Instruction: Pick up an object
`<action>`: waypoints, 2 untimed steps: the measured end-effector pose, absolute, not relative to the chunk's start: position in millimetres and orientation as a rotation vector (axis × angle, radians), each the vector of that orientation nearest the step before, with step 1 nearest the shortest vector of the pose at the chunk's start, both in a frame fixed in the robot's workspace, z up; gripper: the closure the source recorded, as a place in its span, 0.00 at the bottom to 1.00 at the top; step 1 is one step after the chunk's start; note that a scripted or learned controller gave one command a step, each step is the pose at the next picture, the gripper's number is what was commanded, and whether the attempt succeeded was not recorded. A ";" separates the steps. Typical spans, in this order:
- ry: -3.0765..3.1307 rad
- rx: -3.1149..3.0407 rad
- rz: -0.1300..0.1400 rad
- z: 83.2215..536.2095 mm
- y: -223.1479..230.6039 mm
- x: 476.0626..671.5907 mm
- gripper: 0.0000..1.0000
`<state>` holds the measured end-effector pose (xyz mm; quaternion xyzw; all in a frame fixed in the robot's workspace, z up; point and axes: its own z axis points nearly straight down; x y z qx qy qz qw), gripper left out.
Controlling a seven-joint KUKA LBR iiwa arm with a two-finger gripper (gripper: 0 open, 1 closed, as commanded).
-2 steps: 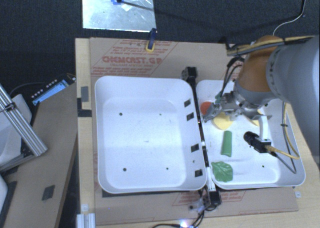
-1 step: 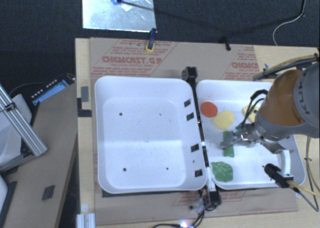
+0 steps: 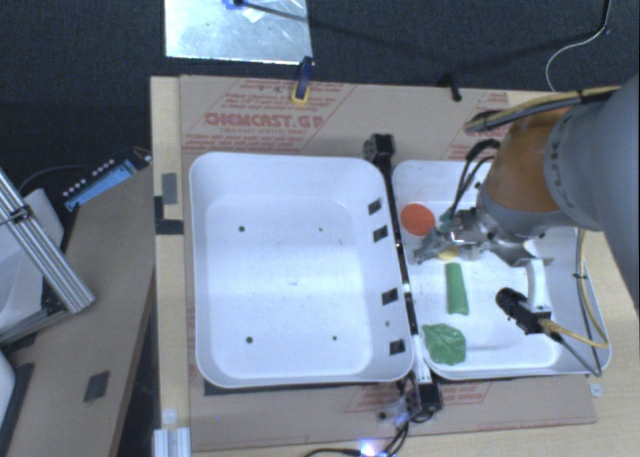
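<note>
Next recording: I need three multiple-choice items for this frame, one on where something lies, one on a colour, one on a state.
1. Where do the loose objects lie?
A. in the left bin
B. in the right bin
C. on the bench outside the bins

2. What colour is the round object beside the gripper?
A. blue
B. orange-red
C. white

3. How does the green stick lie?
A. flat on the bin floor
B. clamped and lifted in the air
C. leaning on the left bin's wall

Key: 1 B, all sit in the right bin; 2 B, the round object left of the gripper is orange-red; 3 A, the green stick rests flat, near a green leaf-like piece.
</note>
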<state>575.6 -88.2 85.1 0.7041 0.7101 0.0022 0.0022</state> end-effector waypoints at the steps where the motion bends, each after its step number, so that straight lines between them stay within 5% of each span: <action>1: 2.225 2.211 0.007 85.6 -84.1 625.7 0.00; 2: 2.222 2.227 -0.006 83.6 -95.6 545.6 0.00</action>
